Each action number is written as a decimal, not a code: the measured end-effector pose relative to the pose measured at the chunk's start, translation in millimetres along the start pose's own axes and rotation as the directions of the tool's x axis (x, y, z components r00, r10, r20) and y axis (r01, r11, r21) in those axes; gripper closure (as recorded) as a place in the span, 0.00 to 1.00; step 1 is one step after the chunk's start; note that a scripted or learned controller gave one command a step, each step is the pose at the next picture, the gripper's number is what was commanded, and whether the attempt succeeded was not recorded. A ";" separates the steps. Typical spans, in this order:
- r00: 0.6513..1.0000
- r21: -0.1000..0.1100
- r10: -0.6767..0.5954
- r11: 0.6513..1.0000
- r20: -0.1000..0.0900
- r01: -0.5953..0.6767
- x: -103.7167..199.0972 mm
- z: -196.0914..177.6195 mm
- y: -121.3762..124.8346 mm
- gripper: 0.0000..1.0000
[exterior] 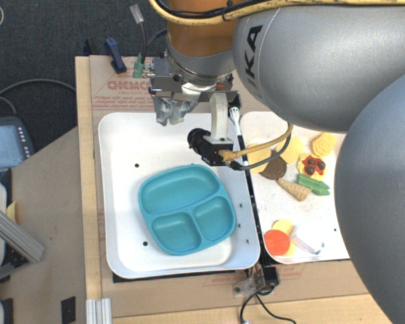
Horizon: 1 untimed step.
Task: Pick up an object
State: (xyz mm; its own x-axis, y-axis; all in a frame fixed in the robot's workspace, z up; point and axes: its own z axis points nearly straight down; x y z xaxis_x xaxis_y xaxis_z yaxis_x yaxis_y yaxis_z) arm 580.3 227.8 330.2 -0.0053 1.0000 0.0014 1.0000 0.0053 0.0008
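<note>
Blue clip point(115, 55) on cardboard sheet point(121, 86).

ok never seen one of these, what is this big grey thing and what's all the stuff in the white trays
The big grey and orange shape is a robot arm, seen by one camera fixed above the bench and looking down at a slant. The arm reaches in from the right and fills much of the picture because it is close to the lens. At its end is a gripper, a small two-finger hand, hanging over the far end of the left bin. Nothing can be seen between its fingers.

In the left bin lies a teal divided plate with three compartments. The right bin holds small toy foods: a yellow piece, something red, a green piece, a cone-like piece and an orange round one.
</note>
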 end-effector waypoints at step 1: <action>1.000 0.014 0.005 1.000 0.005 -0.006 -3.1 87.5 -64.7 1.00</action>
State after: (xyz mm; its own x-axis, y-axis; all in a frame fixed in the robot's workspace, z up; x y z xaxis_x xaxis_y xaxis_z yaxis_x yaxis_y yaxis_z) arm 515.7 224.4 242.7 0.0002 1.0000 -0.0035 0.9999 -0.0002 -0.0137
